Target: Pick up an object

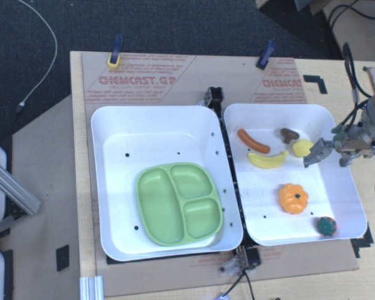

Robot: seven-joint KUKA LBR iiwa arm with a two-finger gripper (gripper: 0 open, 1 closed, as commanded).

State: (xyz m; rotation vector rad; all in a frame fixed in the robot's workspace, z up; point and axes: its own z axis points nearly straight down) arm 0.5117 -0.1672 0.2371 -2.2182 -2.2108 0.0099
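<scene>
lemon (pixel 302 147) lies just beside the open gripper (pixel 330 154), ungrasped.

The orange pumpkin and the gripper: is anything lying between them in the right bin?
No. In the camera view, only bare white bin floor lies between the orange pumpkin and the gripper. The lemon sits off that line, beside the gripper.

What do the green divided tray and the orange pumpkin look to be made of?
Green divided tray: likely moulded plastic, matte, uniform pale green with soft rounded compartment edges. Orange pumpkin: probably plastic or rubber toy, slight sheen on its ribs; too small to be sure.
</scene>
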